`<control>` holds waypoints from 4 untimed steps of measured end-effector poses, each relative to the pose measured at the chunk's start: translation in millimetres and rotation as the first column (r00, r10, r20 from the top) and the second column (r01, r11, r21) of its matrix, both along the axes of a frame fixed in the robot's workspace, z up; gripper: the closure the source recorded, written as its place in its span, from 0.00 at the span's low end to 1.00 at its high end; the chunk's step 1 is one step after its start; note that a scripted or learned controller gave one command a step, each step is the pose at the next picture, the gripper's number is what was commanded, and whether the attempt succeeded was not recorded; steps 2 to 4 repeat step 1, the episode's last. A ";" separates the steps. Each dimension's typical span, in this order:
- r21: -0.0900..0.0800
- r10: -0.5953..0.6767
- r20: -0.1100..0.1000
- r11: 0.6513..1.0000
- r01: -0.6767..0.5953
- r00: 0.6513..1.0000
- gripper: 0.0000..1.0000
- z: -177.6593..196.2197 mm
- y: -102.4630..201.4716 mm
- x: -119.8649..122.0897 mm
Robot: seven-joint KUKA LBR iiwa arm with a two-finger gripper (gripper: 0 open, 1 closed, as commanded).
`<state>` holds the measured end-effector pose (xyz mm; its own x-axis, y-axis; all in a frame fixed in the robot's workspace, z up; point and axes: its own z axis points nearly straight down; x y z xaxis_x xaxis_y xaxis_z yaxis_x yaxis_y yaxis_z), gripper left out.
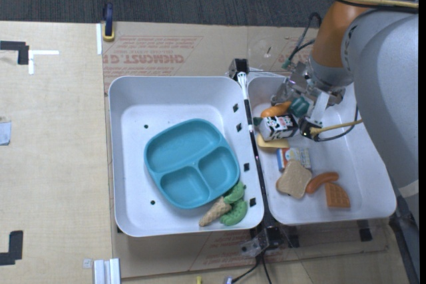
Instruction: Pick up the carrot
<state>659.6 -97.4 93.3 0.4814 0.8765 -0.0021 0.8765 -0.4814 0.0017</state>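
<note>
The carrot [278, 108] is a small orange piece at the back left of the right bin [373, 209], partly hidden by the gripper. My gripper [294, 110] hangs low over the bin, right beside the carrot's right end and seemingly touching it. The grey arm with its orange band [336, 26] comes in from the upper right and covers the bin's back corner.
Just in front of the carrot lie a black-and-white toy [278, 124] and a tan slab [271, 140]. Nearer the front are a card [296, 156], a bread slice [293, 179], a sausage [321, 180] and an orange wedge [337, 196]. The left bin [126, 103] holds a blue divided plate [192, 163], a green piece [235, 207] and a beige piece [214, 213].
</note>
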 end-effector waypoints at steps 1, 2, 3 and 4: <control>-0.001 0.002 -0.009 1.000 -0.002 1.000 1.00 9.8 -2.1 -1.3; -0.001 0.002 -0.009 1.000 -0.002 1.000 1.00 9.8 -2.1 -1.3; -0.001 0.002 -0.009 1.000 -0.002 1.000 1.00 9.8 -2.1 -1.3; -0.001 0.002 -0.009 1.000 -0.002 1.000 1.00 9.8 -2.1 -1.3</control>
